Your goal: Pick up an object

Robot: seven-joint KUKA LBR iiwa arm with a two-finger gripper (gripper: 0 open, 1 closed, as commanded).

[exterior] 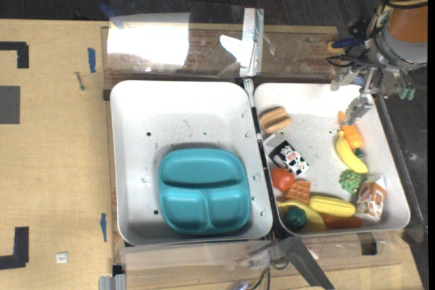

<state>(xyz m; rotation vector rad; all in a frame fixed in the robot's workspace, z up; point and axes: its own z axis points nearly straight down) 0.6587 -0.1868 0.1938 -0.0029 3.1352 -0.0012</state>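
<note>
The right white bin (309, 102) holds several toy foods. A burger bun (274, 119) lies at its left wall, with a black-and-white carton (290, 158) just below it. An orange carrot (351, 135) and a yellow banana (351, 155) lie at the right side, with a green broccoli (350, 180) below them. My gripper (356, 109) hangs over the bin's upper right corner, just above the carrot, with nothing seen in it. The arm's orange band (410, 24) is at the top right.
The left bin (136, 112) bears a teal compartment tray (202, 189). At the right bin's front lie a red tomato (281, 179), a waffle piece (299, 190), a yellow corn cob (331, 204), a green ball (295, 217) and a red-and-white carton (372, 200). Cables hang near the wrist.
</note>
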